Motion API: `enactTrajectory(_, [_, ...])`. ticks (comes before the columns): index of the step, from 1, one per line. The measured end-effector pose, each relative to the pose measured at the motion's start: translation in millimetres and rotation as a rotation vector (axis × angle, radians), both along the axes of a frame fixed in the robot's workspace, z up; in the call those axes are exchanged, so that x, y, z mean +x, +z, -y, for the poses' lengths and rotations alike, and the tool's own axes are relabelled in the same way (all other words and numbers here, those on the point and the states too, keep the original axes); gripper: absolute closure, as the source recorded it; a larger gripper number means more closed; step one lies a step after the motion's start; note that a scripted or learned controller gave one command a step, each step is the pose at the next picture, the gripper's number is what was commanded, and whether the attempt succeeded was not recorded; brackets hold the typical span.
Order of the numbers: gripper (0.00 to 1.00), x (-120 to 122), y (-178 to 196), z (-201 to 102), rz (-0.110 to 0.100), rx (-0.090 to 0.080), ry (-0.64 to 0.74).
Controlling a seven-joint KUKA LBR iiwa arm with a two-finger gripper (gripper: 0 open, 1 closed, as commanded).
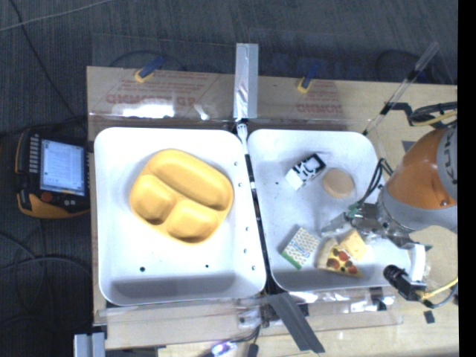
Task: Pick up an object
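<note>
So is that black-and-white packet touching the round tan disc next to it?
Apart. The camera view shows a strip of bare white bin floor between the black-and-white packet and the round tan disc in the right bin.

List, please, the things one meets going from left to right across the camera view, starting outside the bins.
Handheld screen unit → yellow bread-shaped toy in the left bin → green and white packet → black and white box → round tan disc → claw → orange band of the arm.
</note>
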State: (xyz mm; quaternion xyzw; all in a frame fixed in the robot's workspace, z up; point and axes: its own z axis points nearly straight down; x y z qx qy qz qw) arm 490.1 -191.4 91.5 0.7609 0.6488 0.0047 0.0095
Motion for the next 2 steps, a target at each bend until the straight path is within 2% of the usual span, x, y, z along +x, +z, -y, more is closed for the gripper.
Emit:
enactTrajectory(1, [1.00, 0.7, 8.8, -2.2, -0.002, 0.006, 0.002])
enactTrajectory(2, [1.00, 41.3, 110.3, -60.0, -0.022, 0.007, 0.044])
